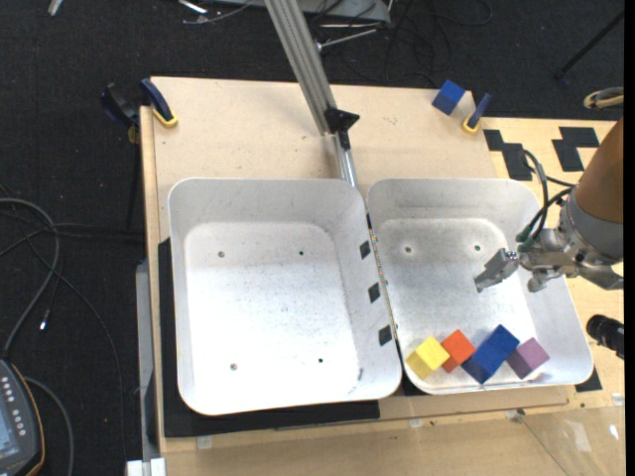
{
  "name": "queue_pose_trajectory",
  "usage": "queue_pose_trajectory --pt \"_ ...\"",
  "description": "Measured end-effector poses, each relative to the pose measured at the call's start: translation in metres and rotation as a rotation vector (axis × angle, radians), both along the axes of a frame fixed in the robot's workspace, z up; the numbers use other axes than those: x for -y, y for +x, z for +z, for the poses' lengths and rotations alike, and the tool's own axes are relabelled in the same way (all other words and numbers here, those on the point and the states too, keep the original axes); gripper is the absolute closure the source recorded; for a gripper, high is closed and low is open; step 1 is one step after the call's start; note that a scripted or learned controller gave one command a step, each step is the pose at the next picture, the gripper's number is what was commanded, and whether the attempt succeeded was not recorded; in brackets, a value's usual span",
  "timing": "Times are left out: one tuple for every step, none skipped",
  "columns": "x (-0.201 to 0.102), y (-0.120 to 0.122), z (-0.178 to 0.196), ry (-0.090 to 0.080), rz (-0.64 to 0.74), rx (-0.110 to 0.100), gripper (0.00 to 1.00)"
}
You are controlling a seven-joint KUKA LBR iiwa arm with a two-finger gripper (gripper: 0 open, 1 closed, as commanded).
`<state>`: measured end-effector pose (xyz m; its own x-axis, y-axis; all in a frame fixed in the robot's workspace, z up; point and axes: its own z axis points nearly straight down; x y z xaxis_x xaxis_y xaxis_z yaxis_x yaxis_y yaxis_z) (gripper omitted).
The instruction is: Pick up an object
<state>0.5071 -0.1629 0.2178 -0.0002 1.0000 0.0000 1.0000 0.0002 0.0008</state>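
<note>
On bench at nine o'clock: left bin point(266, 296), white, shallow, speckled, nothing lying in it, likely kept as the drop-off side. Corner clamps, yellow-tipped, at ten o'clock point(159, 107) and one o'clock point(474, 112), apparently pinning the plywood bench point(248, 127) down; a loose blue cube point(449, 95) just beside the latter, outside both bins. Slanted aluminium pole point(303, 53) running from twelve o'clock down to the seam between the bins, probably a camera mast.

At three o'clock: right bin point(437, 236), touching the left one along that seam. Blocks huddled against its near wall at five o'clock, seemingly slid there by the bin's curved floor: yellow block point(429, 356), orange block point(457, 345) touching it, blue block point(492, 353) tilted on an edge, purple block point(528, 356) last, near the corner. Any of these a fair candidate for the pick.

Gripper point(516, 271) above the right bin, over bare floor, well short of the blocks, fingers spread, pinching nothing; judged still in approach. Grey arm point(600, 226) entering from three o'clock.

Around: dark carpet, loose black cables at nine o'clock, checkered marker at two o'clock
</note>
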Motion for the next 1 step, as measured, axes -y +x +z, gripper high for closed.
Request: queue_pose_trajectory --pt "0.0193 0.0229 -0.1238 -0.002 -0.001 0.002 0.0"
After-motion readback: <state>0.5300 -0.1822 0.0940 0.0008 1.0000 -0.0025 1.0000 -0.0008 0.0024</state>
